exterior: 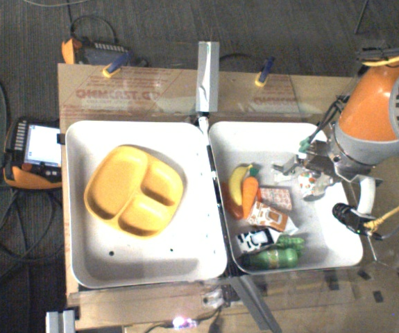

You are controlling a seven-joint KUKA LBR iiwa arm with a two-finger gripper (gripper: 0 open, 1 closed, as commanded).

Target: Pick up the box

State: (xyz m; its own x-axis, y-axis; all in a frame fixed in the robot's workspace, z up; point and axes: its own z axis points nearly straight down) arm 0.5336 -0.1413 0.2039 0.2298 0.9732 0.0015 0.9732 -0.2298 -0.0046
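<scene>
Camera view: two white bins lie side by side. The left bin (74,186) holds one yellow divided tray (135,189) at its centre. The right bin (338,255) holds five things clustered toward nine o'clock: one banana (236,182), one carrot (249,194) touching it, one orange box (270,209) just at three o'clock of the carrot, one black-and-white carton (256,240) at six o'clock of the box, and one green bottle (275,257) along the bin's six o'clock wall. The gripper (309,177) sits at three o'clock of the box, apart from it; whether it is open or closed, I cannot tell.
</scene>
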